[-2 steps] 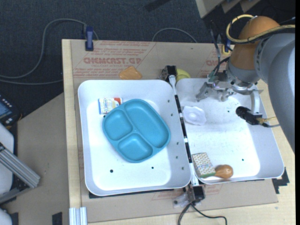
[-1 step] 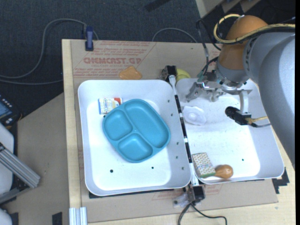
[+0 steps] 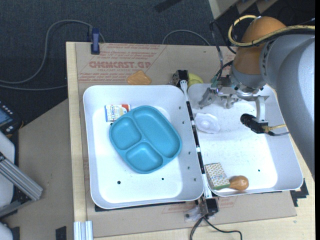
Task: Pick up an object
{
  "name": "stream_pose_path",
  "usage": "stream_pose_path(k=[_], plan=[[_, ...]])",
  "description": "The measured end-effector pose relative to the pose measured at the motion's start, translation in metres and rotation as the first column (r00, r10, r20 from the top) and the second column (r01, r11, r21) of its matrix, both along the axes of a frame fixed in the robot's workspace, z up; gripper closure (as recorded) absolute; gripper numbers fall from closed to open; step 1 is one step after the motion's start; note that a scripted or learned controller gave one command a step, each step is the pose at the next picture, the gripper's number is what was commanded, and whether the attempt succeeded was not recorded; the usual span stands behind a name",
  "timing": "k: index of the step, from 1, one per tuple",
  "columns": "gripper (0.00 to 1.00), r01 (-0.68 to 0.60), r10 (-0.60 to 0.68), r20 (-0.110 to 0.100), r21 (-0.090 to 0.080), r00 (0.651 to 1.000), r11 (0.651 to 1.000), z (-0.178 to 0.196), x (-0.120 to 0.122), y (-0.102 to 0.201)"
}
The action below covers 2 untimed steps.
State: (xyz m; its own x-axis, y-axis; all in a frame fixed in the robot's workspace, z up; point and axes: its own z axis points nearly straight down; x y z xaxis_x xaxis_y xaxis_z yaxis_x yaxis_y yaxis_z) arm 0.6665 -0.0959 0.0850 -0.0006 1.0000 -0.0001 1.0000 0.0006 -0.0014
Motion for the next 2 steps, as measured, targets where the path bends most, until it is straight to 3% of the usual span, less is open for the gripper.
stream_pose_path(k=[1,2], plan=[[0.00,0.003,-0.003,0.005,-0.002,1.000,1.000,0.000,0.000,-0.037],[0.00,-0.002,0.002,0.000,0.001,1.000,1.000,0.000,0.000,0.000]])
